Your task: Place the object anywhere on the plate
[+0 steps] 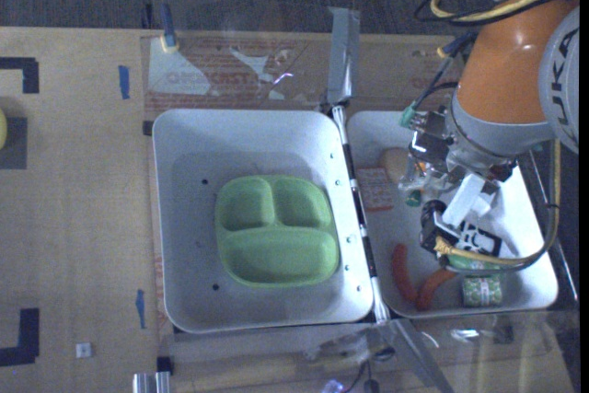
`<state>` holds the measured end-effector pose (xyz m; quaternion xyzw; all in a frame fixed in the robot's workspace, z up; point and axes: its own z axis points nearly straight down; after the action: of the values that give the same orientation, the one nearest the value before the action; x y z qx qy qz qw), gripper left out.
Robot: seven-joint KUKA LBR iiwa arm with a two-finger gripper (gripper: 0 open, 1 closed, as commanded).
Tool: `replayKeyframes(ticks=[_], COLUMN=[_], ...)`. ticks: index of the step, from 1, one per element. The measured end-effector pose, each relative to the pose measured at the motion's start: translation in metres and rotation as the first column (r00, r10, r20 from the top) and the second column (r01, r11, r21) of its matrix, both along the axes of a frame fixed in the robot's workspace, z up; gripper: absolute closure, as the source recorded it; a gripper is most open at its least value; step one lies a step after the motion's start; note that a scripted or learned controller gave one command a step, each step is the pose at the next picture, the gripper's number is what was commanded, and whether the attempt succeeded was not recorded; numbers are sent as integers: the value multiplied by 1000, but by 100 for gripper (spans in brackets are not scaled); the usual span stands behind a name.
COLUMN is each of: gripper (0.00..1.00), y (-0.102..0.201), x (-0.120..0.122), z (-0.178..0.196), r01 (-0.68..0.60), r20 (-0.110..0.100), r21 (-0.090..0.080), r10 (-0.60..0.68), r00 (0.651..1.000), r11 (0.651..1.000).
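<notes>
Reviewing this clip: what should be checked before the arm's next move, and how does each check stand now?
1. Green plate lies flat in the left bin: ok.
2. Pickable things lie in the right bin, namely a red sausage-like piece, a green-and-white item and a tan round item: ok.
3. Gripper is over the right bin: ok.
4. Gripper holds an object: cannot tell.
5. Object on the plate: not ok, not yet done.
</notes>
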<state>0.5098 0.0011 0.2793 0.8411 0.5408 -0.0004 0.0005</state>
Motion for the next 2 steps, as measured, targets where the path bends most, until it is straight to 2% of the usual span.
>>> replayKeyframes(ticks=[1, 2], gripper=[100, 100], y=[25, 71], x=[-17, -2], z=[17, -96], r01=[192, 63], r20=[-1, -4], r21=[0, 2], r10=[-192, -63], r00=[981, 998], r11=[981, 998])
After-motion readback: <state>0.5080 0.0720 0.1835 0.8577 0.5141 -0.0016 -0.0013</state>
